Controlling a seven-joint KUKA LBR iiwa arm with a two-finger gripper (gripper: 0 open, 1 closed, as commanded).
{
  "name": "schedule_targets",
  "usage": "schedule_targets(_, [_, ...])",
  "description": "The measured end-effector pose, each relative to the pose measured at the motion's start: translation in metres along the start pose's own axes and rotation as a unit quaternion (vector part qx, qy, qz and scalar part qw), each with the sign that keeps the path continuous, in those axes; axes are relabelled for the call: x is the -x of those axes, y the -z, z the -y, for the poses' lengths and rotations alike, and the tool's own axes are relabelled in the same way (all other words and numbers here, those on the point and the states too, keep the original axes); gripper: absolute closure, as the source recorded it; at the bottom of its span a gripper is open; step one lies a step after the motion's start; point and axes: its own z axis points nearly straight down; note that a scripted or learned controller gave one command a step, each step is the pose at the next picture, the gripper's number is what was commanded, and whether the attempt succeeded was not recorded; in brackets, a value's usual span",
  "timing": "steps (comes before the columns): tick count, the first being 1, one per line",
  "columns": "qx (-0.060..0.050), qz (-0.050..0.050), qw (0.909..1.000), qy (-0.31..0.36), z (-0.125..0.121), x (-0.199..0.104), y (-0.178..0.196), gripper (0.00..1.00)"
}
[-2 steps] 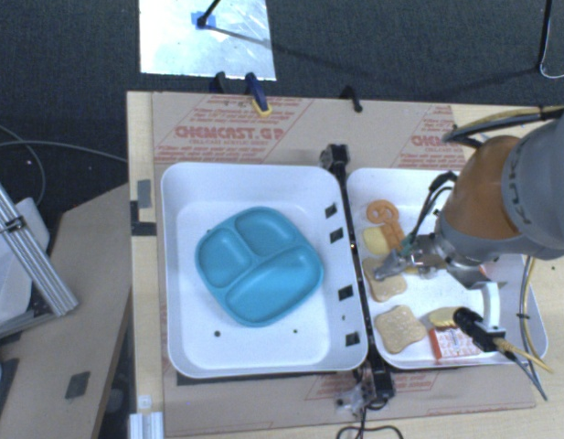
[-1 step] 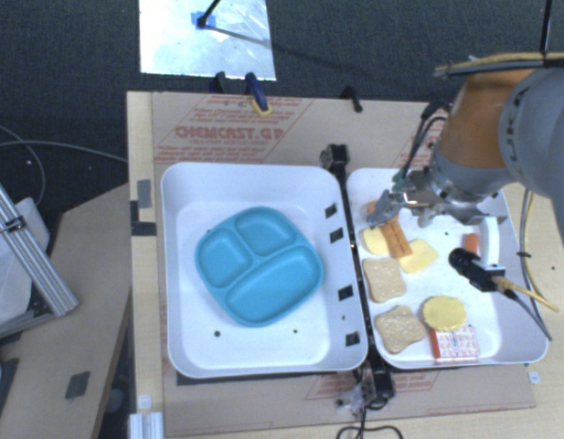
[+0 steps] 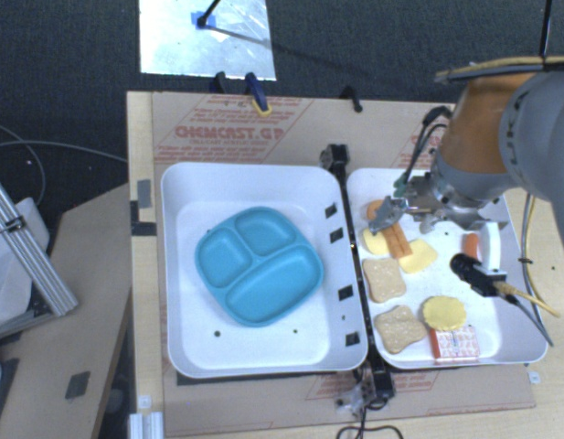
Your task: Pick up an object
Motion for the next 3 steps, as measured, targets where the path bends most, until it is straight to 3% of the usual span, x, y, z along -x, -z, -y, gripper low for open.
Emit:
schedule_targets(1, [0.002,0.002,1.0,-0.002,-0.008,0.035,-0.103,0.0])
schedule_targets(2, [0.006,-0.001,1.0,0.003,-0.028,-0.016,0.007,0.0])
schedule_targets(3, [-0.003,0.0,1.0,-0.004,-0.006,0.042,-0.105,0.0])
